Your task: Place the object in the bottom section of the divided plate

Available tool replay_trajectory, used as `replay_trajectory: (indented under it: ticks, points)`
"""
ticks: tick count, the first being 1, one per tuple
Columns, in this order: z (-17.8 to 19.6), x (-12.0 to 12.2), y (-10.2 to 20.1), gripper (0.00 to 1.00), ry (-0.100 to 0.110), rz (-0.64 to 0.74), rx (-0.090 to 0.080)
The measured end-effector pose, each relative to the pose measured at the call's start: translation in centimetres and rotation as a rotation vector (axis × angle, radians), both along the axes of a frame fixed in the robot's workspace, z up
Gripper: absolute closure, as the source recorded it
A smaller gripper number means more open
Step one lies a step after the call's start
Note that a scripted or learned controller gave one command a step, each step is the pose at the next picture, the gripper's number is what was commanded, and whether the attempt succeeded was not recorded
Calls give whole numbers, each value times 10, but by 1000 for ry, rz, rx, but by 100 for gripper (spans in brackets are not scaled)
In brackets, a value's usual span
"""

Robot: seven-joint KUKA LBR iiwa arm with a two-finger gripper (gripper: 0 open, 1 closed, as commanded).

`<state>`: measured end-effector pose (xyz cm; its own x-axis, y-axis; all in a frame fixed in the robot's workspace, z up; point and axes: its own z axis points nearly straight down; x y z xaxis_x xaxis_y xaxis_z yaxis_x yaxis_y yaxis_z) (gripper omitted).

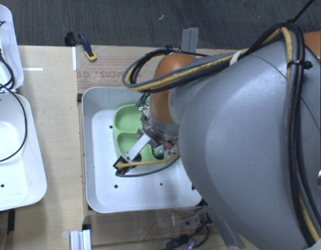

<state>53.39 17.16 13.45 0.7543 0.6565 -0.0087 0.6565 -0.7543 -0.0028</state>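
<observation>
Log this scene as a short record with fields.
plate: green divided plate, lying in the right bin, toward its far side
arm: grey arm, reaching in from the right and covering the plate's right part
gripper: gripper, low over the plate
held object: cannot tell
left bin: left bin, white, with a black cable looping across it

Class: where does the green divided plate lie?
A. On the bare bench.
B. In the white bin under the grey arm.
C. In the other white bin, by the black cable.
B: the green divided plate rests on the floor of the white bin that the grey arm reaches over.
</observation>
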Motion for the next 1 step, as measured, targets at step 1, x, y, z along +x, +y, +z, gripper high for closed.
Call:
replay_trajectory:
  ticks: [1]
  points:
    - [-34,64,-12,0,7,-420,-2]
